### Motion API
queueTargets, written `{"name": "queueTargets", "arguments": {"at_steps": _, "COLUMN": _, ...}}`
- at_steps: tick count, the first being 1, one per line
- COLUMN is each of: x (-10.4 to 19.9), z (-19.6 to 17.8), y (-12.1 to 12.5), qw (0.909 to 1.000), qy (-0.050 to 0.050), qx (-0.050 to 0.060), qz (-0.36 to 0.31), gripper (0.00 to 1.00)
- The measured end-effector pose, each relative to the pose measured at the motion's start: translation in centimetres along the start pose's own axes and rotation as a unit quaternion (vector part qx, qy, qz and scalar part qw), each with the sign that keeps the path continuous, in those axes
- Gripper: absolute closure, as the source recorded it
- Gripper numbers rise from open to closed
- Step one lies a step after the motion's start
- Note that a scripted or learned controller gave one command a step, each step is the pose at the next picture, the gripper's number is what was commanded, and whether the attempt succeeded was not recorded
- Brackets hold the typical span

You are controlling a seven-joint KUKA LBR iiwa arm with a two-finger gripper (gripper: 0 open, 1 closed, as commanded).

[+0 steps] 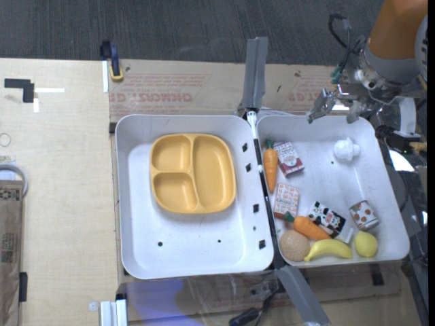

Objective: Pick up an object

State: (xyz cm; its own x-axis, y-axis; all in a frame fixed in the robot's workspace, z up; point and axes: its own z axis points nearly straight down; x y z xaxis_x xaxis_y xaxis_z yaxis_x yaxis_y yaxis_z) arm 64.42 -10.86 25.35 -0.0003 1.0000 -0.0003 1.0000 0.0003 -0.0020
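Camera view: the arm (401, 19) enters at two o'clock, and its end effector (340, 107) hangs over the back rim of the right bin (391, 202), at the bin's twelve o'clock. Its two thin metal fingers (319, 109) stand spread, with nothing between them. No target is fixed by the task; the candidates all lie in the right bin. Nearest is a small white lump (346, 150), soft-looking and rounded, just toward six o'clock from the end effector and standing alone on bare bin floor. A carrot (270, 168), smooth orange and tapered, lies toward eight o'clock along the bin's left wall, its long axis running twelve to six. Two printed cartons (289, 159) sit beside it. The remainder crowd the front edge at six o'clock: a second carrot (310, 227), a cow-pattern box (327, 217), a brown round (295, 246), a banana (329, 251) lying three to nine, a lemon (366, 244) and a dotted cube (363, 214), several touching. The left bin (136, 250) holds a yellow divided plate (193, 173), glossy plastic, well apart from the end effector. Judgement: the white lump offers the shortest, clearest descent; the front cluster risks a fouled grasp.
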Motion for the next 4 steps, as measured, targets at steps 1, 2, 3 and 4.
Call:
{"name": "queueTargets", "arguments": {"at_steps": 1, "x": 0.6, "z": 15.7, "y": -5.4, "qw": 0.9993, "qy": 0.000, "qx": 0.000, "qz": -0.039, "gripper": 0.00}}
{"name": "queueTargets", "arguments": {"at_steps": 2, "x": -6.3, "z": 16.2, "y": -9.4, "qw": 0.9980, "qy": 0.000, "qx": 0.000, "qz": -0.063, "gripper": 0.00}}
{"name": "queueTargets", "arguments": {"at_steps": 3, "x": -10.4, "z": 16.1, "y": -1.8, "qw": 0.9990, "qy": 0.005, "qx": -0.002, "qz": -0.043, "gripper": 0.00}}
{"name": "queueTargets", "arguments": {"at_steps": 4, "x": -11.4, "z": 12.8, "y": -7.6, "qw": 0.9749, "qy": 0.000, "qx": -0.001, "qz": -0.223, "gripper": 0.00}}
